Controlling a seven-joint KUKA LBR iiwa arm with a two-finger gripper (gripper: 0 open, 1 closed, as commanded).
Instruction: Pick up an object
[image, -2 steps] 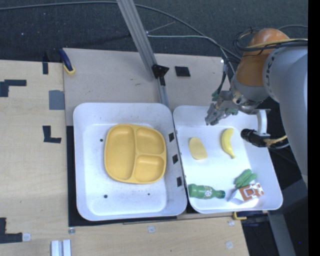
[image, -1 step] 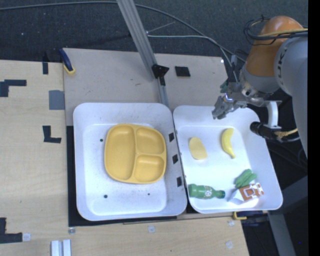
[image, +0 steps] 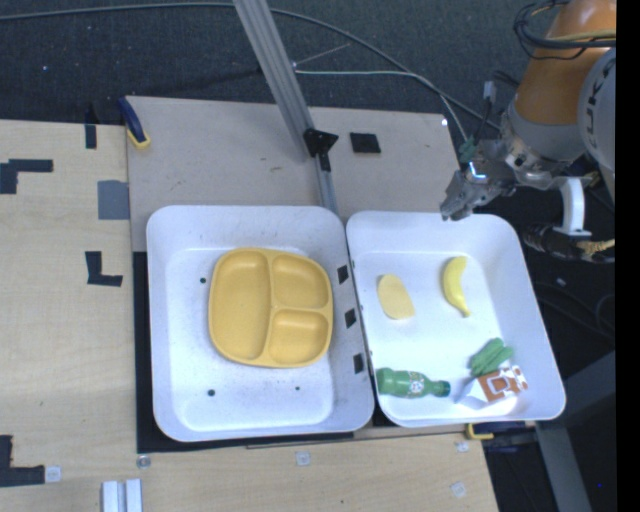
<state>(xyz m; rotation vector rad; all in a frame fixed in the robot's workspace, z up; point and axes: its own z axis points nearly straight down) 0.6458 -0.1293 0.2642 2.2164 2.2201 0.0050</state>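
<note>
Banana (image: 456, 284), green bottle (image: 411, 383) lying in right bin (image: 520, 260); labels unreadable; gripper (image: 458, 206) hovering above rim, fingers' state indeterminable.

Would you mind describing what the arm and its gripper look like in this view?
The arm is grey with a broad orange band above the wrist. Dark cables loop near its top and side. The gripper is a small metallic grey and dark assembly, tapering towards its tip. A white bracket-like part sits beside the wrist.
</note>
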